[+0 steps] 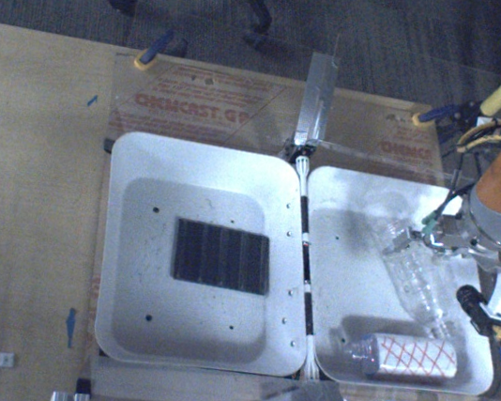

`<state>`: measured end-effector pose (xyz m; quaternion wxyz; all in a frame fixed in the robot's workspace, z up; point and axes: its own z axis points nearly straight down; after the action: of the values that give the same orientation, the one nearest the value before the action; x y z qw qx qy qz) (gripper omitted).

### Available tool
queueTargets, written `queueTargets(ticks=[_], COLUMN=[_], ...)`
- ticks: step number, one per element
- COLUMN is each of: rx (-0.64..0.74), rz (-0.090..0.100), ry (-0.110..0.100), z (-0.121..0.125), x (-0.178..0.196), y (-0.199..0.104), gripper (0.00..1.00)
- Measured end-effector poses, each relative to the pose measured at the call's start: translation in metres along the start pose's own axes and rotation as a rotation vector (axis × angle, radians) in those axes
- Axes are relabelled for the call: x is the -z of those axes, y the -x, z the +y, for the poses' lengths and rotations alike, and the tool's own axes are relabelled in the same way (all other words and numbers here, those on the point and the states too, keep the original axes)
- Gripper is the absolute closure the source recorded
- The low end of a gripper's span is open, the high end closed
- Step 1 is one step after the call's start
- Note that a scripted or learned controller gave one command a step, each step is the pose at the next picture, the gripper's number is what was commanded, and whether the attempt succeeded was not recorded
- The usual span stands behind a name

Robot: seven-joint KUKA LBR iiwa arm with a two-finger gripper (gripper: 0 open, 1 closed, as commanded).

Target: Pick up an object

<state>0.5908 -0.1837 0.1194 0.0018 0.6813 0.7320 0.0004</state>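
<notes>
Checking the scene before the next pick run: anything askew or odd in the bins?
Nothing spilled or broken. Both bottles in the right bin lie on their sides: a clear plastic bottle slanted across the middle, and a bottle with a red-and-white checked label along the near wall. The dark ribbed panel lies flat and square in the left bin.

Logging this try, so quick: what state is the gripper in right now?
Gripper: over the right bin, by a clear bottle; open or closed cannot be told.

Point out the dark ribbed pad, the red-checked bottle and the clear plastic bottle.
dark ribbed pad (222, 257), camera view, its centre.
red-checked bottle (414, 358), camera view, its label.
clear plastic bottle (413, 279), camera view, its body.
</notes>
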Motion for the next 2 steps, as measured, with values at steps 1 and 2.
queueTargets(ticks=[1,2], rx=[0.157,0.156], rz=[-0.005,-0.008], ry=[0.014,0.02], z=[-0.014,-0.012], x=[-0.025,-0.014], y=[-0.01,-0.009], gripper=[0.0,1.0])
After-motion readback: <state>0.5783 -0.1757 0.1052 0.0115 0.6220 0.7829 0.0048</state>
